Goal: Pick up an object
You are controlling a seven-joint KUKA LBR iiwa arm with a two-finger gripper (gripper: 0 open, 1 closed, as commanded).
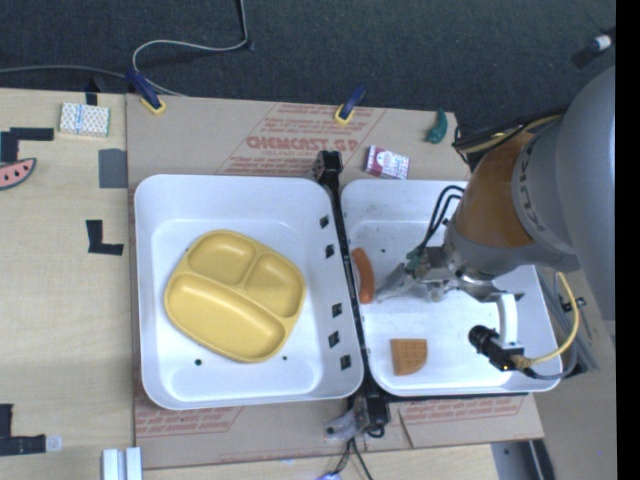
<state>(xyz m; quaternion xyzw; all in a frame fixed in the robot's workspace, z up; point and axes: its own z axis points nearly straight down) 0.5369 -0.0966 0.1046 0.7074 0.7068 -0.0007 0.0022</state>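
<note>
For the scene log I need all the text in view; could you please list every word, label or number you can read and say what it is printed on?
"CHEMCAST GP": red print on the cardboard sheet under the bins; the smaller red lines around it are too blurred to read.
Small packet behind the right bin: red and white print, too small to read.
Patterned square pad on the bench: no readable text.
</note>
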